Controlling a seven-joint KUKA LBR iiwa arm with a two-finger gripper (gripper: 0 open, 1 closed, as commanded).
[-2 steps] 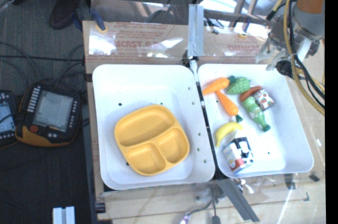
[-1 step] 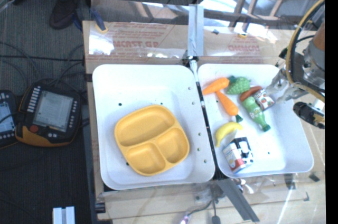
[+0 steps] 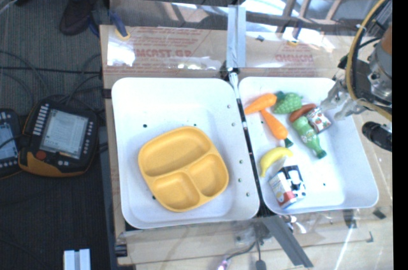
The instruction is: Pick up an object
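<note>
Green toy bottle (image 3: pixel 308 137) lying tilted in the right bin (image 3: pixel 357 195), near its far right corner, cap end touching a small red-and-white item (image 3: pixel 319 120). Probably light, stiff, smooth plastic, likely to roll or slip; best taken across the narrow body, mid-length. Crowded on the left by two carrots (image 3: pixel 268 113) and a green leafy toy (image 3: pixel 288 102); banana (image 3: pixel 274 158) and a small can (image 3: pixel 287 186) lying toward the bin's near edge. Yellow divided plate (image 3: pixel 183 168) alone in the left bin (image 3: pixel 127 103). Gripper (image 3: pixel 338 103) hanging at the right bin's far right edge, just beside the red-and-white item; whether spread or closed, cannot tell, nothing visibly held.
</note>
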